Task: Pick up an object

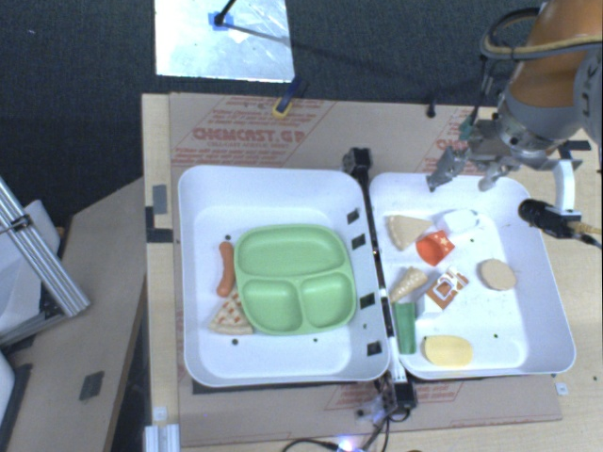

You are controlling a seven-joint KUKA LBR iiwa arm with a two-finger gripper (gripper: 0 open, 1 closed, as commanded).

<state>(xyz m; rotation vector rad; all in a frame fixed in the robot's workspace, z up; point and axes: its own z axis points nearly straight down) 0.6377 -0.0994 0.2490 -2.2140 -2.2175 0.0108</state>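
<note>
— Over on the right of the frame, what fills the right bin [545,342]?

— Toy food: a beige wedge [407,229] upper left, a red piece [434,248] beside it, a round cookie [497,275] to the right, a yellow oval [447,350] at the bottom, a green stick [404,327] along the left wall.

— And the left bin [203,252]?

— A green divided plate [292,279], with a sausage [226,266] and a waffle wedge [230,318] to its left.

— The gripper [464,172]?

— At the upper right, above the right bin's top edge, fingers spread apart, clasping nothing. The beige wedge lies below and left of it, apart.
</note>
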